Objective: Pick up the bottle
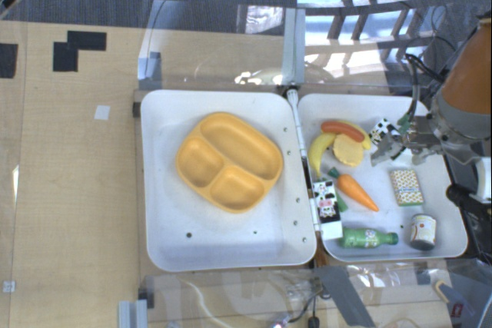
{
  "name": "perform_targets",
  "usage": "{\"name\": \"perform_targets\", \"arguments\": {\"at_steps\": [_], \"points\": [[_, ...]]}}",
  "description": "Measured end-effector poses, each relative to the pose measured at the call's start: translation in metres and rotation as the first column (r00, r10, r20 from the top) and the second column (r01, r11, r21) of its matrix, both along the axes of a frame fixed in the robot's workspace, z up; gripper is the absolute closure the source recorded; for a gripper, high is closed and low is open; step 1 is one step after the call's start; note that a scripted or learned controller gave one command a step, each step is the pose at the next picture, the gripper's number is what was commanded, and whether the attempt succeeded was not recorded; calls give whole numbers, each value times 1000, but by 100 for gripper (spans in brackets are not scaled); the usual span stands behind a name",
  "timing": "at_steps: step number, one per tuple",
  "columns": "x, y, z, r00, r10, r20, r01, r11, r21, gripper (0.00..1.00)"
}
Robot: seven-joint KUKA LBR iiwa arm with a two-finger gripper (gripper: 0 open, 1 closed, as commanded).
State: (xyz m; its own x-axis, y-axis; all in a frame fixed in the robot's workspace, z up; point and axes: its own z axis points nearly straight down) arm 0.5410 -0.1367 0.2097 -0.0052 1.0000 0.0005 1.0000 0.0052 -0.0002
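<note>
While our fingers (390, 152) hang apart w/ nothing between, well above the green bottle (369, 239), we risk nudging the carrot (357, 193) or can (422, 231) beside it.

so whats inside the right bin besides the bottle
Right bin holds the green bottle, banana, carrot, hot dog, milk carton, can and a patterned box. The gripper covers the floor beneath it.

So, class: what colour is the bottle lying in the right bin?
Green, with a white label; the bottle shows best in the camera view.
</note>
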Motion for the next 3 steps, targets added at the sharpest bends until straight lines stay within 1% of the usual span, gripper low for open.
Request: {"name": "perform_targets", "arguments": {"at_steps": [1,2,3], "points": [[1,1,10,1000,3,3,-3,1000,0,100],[1,1,10,1000,3,2,-3,1000,0,0],[13,33,106,847,-532,2,532,847,0,0]]}}
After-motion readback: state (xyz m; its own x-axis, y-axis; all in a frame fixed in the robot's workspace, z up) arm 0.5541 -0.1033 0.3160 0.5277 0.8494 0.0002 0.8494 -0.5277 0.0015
